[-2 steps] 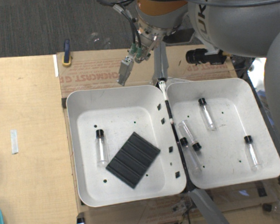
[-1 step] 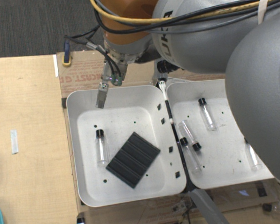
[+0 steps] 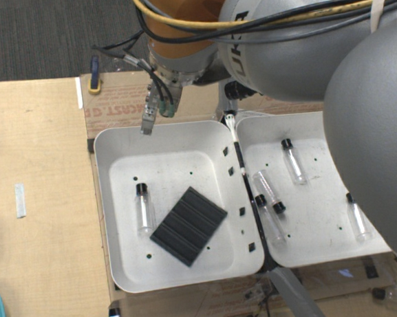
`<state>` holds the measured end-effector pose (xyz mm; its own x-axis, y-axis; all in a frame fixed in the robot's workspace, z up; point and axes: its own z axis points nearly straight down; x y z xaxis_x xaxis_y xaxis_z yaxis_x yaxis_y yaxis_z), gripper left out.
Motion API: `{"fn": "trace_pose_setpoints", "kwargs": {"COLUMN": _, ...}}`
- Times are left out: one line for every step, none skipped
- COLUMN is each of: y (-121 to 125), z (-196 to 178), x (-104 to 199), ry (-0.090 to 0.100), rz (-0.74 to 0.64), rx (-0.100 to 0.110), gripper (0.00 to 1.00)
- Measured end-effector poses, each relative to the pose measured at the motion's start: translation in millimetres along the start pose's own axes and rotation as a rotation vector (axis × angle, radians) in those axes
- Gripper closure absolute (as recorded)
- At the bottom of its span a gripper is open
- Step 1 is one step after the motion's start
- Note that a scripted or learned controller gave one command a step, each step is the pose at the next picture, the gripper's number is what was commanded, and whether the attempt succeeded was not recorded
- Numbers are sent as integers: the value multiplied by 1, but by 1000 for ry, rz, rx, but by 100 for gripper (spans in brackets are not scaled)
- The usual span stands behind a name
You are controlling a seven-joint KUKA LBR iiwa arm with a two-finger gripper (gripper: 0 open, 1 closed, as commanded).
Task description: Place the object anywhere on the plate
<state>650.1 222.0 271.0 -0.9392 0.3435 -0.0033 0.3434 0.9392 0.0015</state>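
Observation:
The plate (image 3: pixel 189 225) is a black ribbed square lying askew on the floor of the left bin (image 3: pixel 110 217). A clear tube with a black cap (image 3: pixel 143 207) lies just left of it, a small gap between them. My gripper (image 3: pixel 157 109) hangs under the orange-banded wrist, above the left bin's back rim, well behind both tube and plate. Nothing shows in it. The arm's big grey body covers the upper right of the view.
The right bin (image 3: pixel 330 246) holds several more capped tubes, among them one (image 3: pixel 293 160) near the back and one (image 3: pixel 356 218) at the arm's edge. Brown cardboard (image 3: pixel 121 106) lies behind the bins. The wooden bench (image 3: pixel 43 202) at left bears small odds and ends.

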Motion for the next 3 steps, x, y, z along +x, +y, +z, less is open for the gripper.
{"fn": "trace_pose_setpoints", "kwargs": {"y": 7, "z": -65, "x": 0, "ry": -1, "rz": -224, "rx": -1, "gripper": 100}}
{"fn": "trace_pose_setpoints", "kwargs": {"y": 0, "z": -171, "x": 20, "ry": 0, "rz": -471, "rx": -1, "gripper": 100}}
{"fn": "trace_pose_setpoints", "kwargs": {"y": 9, "z": -171, "x": -8, "ry": 0, "rz": -728, "rx": -2, "gripper": 100}}
